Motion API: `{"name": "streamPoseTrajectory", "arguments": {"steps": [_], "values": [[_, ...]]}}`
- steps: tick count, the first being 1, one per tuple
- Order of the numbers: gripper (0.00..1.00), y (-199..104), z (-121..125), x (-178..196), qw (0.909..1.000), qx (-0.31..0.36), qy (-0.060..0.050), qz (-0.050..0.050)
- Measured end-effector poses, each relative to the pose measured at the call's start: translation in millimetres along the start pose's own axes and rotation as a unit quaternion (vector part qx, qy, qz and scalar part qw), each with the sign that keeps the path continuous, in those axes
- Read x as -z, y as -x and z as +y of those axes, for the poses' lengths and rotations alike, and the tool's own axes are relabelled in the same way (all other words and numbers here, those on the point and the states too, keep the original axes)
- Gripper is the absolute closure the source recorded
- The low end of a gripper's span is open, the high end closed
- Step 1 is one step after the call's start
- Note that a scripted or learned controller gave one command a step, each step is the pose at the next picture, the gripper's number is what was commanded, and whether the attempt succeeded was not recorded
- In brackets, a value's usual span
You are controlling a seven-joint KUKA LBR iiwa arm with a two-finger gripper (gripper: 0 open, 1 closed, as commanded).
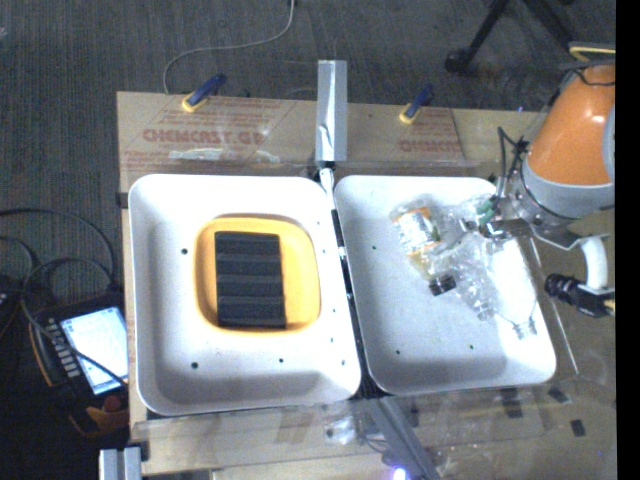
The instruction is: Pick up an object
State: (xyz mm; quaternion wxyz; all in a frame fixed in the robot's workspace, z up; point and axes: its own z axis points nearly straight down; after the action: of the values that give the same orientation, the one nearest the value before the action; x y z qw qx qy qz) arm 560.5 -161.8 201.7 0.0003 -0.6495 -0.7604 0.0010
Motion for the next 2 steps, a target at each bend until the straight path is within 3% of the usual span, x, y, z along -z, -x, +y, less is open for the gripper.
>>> {"name": "streamPoseTrajectory", "arguments": {"steps": [1, 2], "values": [[0.0, 2, 58, -61, 0.9993, 0.038, 0.0, 0.0], [0.0, 12, 67, -91, 0.9866, 0.163, 0.006, -0.001]]}}
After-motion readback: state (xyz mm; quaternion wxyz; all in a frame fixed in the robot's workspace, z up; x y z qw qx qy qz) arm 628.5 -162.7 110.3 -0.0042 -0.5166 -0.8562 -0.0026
